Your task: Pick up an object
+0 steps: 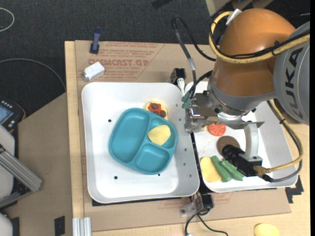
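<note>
The arm hangs low over the right bin, its big orange band filling the upper right of the frame, and the claw sits under it near the divide between the two bins. Whether the claw is released or clenched I cannot tell from here; the wrist hides too much of it.

Nearest to it is the red object, lying just to the lower right of the claw in the right bin, small and roundish with no clear long axis. Further down the frame lie a brown disc, a bundle of green sticks running diagonally from upper left to lower right, and a pale yellow piece just beside them.

In the left bin a blue divided tray holds a yellow item in its right compartment, with a small red and yellow toy above the tray.

My guess is the red object is the likely target, calling for a short shift toward the lower right.
</note>
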{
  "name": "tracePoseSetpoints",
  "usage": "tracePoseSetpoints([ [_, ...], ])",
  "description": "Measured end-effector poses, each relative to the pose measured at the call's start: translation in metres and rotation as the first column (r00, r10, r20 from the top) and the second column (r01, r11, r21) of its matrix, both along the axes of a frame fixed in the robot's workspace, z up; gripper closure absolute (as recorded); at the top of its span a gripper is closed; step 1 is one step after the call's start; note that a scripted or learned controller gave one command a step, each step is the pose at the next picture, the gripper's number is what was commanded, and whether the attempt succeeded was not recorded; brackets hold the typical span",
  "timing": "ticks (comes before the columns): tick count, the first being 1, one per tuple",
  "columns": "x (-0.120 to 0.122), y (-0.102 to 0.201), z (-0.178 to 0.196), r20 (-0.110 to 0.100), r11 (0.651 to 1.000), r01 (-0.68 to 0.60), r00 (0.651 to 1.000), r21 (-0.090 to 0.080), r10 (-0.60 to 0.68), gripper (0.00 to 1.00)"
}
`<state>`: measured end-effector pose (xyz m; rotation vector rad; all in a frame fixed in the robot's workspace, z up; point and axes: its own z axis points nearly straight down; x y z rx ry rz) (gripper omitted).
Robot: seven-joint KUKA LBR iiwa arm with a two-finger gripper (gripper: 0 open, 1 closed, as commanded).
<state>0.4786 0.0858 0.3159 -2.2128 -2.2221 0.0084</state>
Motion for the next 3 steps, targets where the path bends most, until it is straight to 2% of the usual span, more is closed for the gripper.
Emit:
tracePoseSetpoints([
  [1, 0.001, -0.015, 0.045, 0.011, 1.0, 0.003, 1.0, 0.0, -0.003, 1.0],
  [3, 0.002, -0.014, 0.064, 0.013, 1.0, 0.001, 1.0, -0.001, -0.001, 1.0],
])
